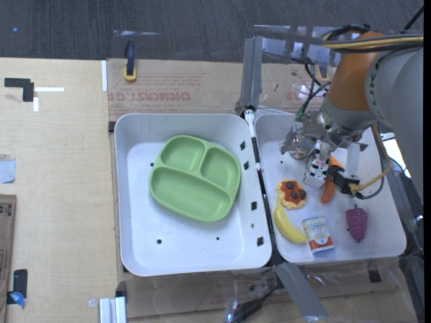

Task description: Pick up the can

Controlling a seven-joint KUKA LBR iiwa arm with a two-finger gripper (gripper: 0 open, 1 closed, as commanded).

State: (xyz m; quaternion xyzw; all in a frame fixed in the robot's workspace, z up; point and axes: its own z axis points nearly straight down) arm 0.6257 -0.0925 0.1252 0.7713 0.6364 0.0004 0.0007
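Around the green plate (195, 177) the white floor lies open; right of it, banana (288, 226), carton (318, 235) and carrot (328, 191) crowd together.

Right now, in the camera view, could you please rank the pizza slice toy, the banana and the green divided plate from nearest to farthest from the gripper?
1. Pizza slice toy: right bin, just below and left of the gripper.
2. Banana: right bin, further down, near its front-left corner.
3. Green divided plate: in the left bin, far to the left.
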